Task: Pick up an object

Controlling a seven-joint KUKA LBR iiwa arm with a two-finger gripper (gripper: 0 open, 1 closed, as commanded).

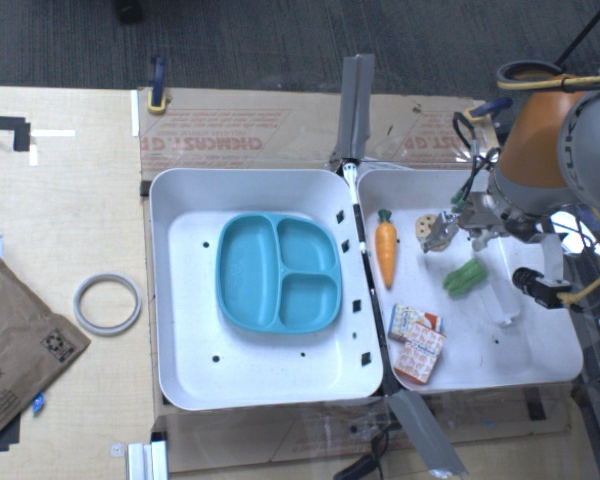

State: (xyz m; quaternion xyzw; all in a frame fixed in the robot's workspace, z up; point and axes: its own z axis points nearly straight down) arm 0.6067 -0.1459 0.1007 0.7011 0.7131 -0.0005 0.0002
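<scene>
1. Objects for picking lie in the right bin [540, 368]: a toy carrot [386, 251], a green piece [465, 276], a small round biscuit-like item [426, 227] and two small printed packets [417, 341].
2. Toy carrot: it lies lengthwise near the bin's left wall, green top pointing to the far side, orange tip toward the near side.
3. Green piece: it rests near the middle of the right bin, tilted, well apart from the carrot.
4. Packets: they sit close together at the near-left part of the right bin, one overlapping the other, with red and white print.
5. The gripper [442, 234] hangs over the far part of the right bin, just beside the biscuit-like item and above-left of the green piece.
6. Whether its fingers are spread or closed cannot be told from this angle, and nothing can be seen clamped between them.
7. The arm [540, 148], with its orange band, comes in from the right edge over the right bin's far corner.
8. The left bin [180, 298] holds a blue divided tray [277, 272] with three compartments, lying flat near its centre.
9. On the bench left of the bins lie a roll of tape [107, 302] and a brown cardboard box [15, 343] at the edge.
</scene>
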